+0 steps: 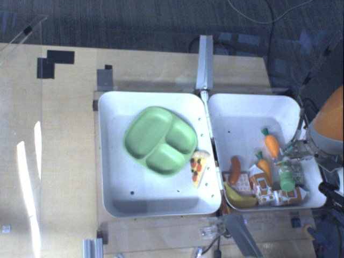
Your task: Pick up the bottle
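From the camera view above the bench, two shallow white bins are sitting side by side; the left bin (107, 160) is holding a green divided plate (160, 139) near its middle, and a toy pizza slice (198, 166) is lying against its right wall, just beside the plate's lower right edge.

The right bin (247, 109) is carrying its load crowded into the lower right part; a carrot (271, 143) is lying tilted near the right wall, a second smaller carrot (263, 165) is lying just below it, a sausage (235, 170) is standing on a slant to the left of these, a banana (238, 197) is curving along the bottom wall, and an orange-and-white carton (267, 190) is resting beside the banana.

The bottle (286, 177), clear with a green cap end, is lying at the right side of this bin, just beside the carton and below the larger carrot; the gripper (293, 153) is reaching in from the right, over the bin's right wall, and is hanging just above the bottle's upper end; whether its claw is spread wide or drawn narrow cannot be told, since the metal parts are blurring together there; the arm's orange band (329, 117) is showing at the right edge.
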